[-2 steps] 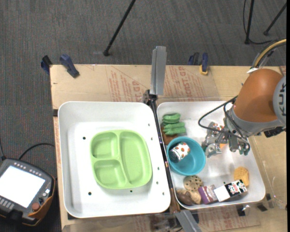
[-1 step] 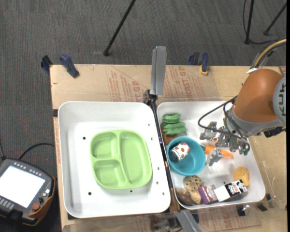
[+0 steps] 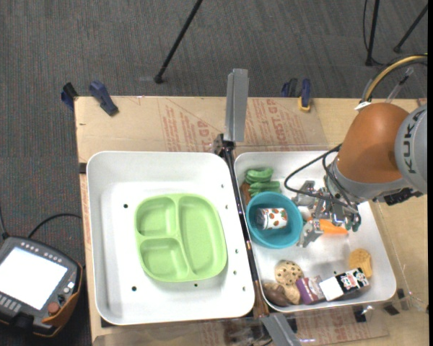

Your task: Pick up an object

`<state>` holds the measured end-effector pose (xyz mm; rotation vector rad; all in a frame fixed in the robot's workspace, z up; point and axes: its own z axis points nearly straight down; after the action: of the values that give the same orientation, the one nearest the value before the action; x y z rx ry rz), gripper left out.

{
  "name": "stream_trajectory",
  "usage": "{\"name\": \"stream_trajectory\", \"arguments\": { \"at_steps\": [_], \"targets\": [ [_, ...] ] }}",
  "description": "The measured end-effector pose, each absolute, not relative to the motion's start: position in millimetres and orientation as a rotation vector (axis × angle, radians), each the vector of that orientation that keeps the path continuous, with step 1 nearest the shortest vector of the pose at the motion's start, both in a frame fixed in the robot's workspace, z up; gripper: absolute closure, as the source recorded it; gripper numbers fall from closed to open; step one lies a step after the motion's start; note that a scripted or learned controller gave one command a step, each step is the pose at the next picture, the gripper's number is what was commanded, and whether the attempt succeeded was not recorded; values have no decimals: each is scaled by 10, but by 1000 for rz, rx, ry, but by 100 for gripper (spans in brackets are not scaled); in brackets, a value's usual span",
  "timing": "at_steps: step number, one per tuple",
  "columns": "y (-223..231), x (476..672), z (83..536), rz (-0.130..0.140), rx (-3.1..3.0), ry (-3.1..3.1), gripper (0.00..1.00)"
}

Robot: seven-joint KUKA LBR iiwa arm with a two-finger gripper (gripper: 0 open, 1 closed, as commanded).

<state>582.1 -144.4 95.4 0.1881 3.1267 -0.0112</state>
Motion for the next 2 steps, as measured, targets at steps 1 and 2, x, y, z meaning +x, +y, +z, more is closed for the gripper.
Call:
{"name": "stream_trajectory", "arguments": {
  "at_steps": [1, 2],
  "targets": [
    [-1307, 5437, 970, -51, 366, 3091, 0],
    [-806, 5664, 876, 0, 610, 3081, 0]
  ]
}}
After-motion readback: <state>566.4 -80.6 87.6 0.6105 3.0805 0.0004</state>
